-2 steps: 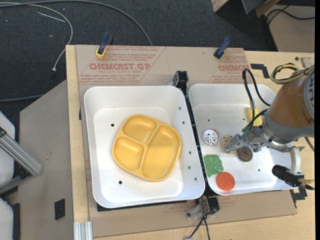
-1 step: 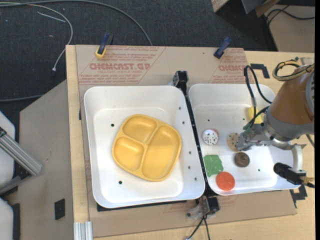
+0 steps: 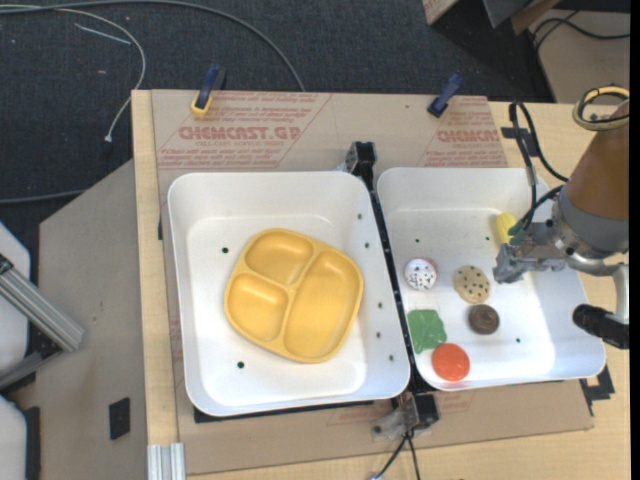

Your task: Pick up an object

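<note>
Just right of the speckled cookie [image 3: 471, 283], our end effector [image 3: 508, 266] (can't tell its grip state) risks closing on nothing between cookie and yellow piece [image 3: 503, 226].

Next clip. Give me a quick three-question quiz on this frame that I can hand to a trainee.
1. True or false: the yellow divided plate lies in the right bin.
2. Which item lies nearest the right bin's front edge?
A. orange ball
B. speckled cookie
C. white dotted ball
3. Fill in: the green piece touches the ______ ball.

Key:
1. False, it lies in the left bin.
2. A
3. orange
</note>
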Available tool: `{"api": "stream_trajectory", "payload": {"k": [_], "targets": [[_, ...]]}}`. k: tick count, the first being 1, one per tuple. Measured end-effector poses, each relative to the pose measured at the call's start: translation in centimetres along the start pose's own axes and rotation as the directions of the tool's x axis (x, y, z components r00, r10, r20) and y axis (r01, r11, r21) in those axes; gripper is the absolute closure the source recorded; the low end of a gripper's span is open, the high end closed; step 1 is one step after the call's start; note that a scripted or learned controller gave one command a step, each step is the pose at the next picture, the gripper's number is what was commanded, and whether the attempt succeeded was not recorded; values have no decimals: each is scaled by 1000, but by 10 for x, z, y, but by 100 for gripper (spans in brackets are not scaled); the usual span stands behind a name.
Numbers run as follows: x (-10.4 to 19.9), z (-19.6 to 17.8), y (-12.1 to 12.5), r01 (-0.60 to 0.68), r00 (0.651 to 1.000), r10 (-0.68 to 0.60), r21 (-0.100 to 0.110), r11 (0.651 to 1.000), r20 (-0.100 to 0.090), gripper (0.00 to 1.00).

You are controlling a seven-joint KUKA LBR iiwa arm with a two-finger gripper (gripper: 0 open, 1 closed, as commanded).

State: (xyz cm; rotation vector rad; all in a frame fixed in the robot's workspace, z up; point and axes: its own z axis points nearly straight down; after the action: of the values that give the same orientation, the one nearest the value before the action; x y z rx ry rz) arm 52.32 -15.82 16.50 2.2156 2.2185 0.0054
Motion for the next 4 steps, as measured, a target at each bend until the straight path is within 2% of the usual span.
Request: {"api": "stream_trajectory", "payload": {"k": [2, 3, 4], "targets": [[-11, -108, 1, 0, 1000, 0, -1, 1000, 0, 100], [42, -102, 2, 5, 1000, -5, 9, 1000, -5, 100], [97, -86, 20, 6, 1000, -5, 11, 1000, -5, 100]]}}
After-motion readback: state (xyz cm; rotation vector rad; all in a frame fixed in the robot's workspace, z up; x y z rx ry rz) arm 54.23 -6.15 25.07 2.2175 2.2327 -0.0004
